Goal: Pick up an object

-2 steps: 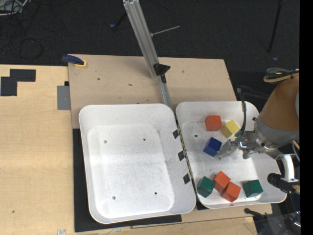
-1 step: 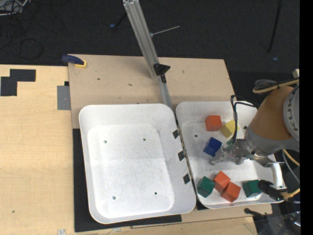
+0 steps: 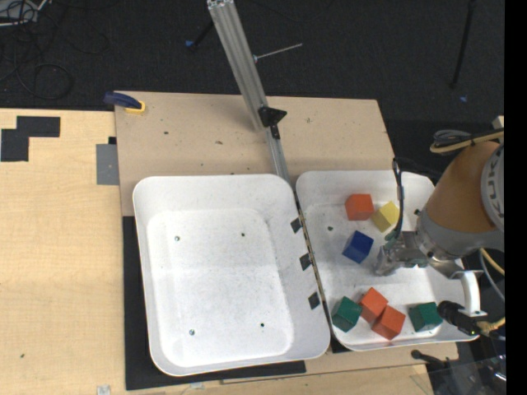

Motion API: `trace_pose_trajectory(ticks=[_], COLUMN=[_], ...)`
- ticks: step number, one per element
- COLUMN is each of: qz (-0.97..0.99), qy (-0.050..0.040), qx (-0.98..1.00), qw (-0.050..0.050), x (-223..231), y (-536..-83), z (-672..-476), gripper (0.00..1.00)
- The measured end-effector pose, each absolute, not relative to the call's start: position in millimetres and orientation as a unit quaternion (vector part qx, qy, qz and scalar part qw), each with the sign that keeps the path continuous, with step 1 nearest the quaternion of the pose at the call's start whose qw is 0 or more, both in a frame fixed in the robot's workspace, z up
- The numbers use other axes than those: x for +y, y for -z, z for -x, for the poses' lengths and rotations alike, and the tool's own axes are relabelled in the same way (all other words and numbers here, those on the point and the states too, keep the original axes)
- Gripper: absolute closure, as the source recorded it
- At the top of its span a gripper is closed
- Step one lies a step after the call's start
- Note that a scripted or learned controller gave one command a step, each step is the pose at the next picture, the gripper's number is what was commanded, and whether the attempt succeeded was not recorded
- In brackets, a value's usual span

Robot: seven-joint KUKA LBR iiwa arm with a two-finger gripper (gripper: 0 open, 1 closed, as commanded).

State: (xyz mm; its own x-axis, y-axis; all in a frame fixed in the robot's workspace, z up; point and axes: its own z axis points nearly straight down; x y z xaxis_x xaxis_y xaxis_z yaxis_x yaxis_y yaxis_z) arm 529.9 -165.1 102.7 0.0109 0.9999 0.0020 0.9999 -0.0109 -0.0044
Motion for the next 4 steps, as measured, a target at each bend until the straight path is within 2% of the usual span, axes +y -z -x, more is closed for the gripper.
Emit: trace_pose_trajectory(ticks=[1, 2, 3, 4], qz=[0.707, 0.707, 0.706, 0.705], qy=[0.0008, 0.0008, -0.0001, 0.0006], qx=[-0.708, -0.707, -0.708, -0.709], qw=[-0.001, -0.002, 0.0, 0.001], x=[-158.6, -163.4, -164.7, -104.9], y=[-157.9, -212.6, -220.8, -224.2], z=[-535.7, -527.1, -527.2, -546.8], gripper=[1.0, 1.0, 1.0, 1.0])
